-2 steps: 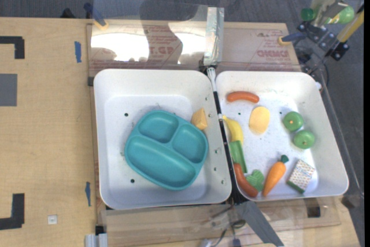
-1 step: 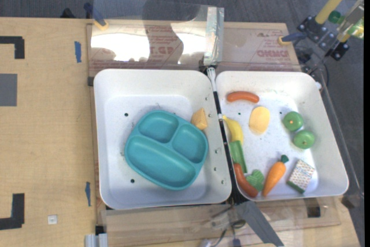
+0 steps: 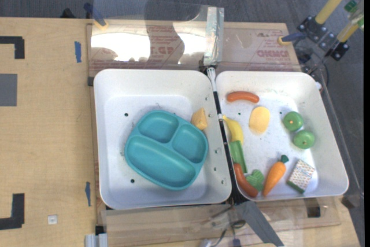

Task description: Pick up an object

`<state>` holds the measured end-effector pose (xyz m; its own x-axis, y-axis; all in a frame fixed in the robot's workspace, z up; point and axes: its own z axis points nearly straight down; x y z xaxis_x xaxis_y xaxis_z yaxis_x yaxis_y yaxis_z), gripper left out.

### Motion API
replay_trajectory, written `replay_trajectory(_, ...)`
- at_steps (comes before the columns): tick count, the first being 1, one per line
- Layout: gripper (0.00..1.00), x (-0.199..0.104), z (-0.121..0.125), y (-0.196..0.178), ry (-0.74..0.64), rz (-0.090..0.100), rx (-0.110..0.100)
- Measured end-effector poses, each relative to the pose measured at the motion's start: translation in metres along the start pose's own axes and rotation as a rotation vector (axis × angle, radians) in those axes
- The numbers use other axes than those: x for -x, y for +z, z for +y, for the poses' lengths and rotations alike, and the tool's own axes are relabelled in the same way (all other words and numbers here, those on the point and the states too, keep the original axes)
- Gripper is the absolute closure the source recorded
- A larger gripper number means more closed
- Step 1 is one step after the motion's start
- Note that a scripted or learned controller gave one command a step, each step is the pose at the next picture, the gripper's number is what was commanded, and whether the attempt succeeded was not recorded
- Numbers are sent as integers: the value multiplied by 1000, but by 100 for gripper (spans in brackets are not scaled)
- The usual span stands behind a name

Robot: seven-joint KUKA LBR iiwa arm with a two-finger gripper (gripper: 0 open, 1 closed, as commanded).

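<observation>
Presently No Object Taken: Risks in the Crowded Right Bin

Claw state: cannot be told from the camera view; no item can be recorded as held.

Location of candidates: the right bin (image 3: 332,142) carries the loose pieces. A red sausage (image 3: 243,97) lies at its far side, a yellow lemon (image 3: 259,119) near the middle, and two green apples (image 3: 293,121) (image 3: 303,139) to the right. A banana (image 3: 233,128), a green vegetable (image 3: 238,154) and a red pepper (image 3: 244,181) run in a line down the left wall. A carrot (image 3: 274,176) and a small box (image 3: 301,175) sit at the near side. The left bin (image 3: 110,84) holds a teal divided plate (image 3: 166,149) and a small yellow piece (image 3: 199,119) just beside its right wall.

Hazards, as judged:
- Items against the left wall leave little room for a jaw on that side; a descent there may strike the rim.
- The pepper and carrot touch, so a closure could catch both or nudge one away.
- Apples and lemon are rounded and may squirt out of a pinch.
- The plate looks too broad and flat to clamp.
</observation>
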<state>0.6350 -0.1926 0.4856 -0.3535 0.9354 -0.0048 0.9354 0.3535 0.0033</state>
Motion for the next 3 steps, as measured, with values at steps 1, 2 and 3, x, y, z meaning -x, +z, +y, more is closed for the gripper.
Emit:
replay_trajectory(1, 100, -17, -138, 32, -354, 0, -1)
replay_trajectory(2, 100, -11, -114, 133, -1062, 6, 1)
replay_trajectory(3, 100, 11, -45, 318, -1014, 19, -2)
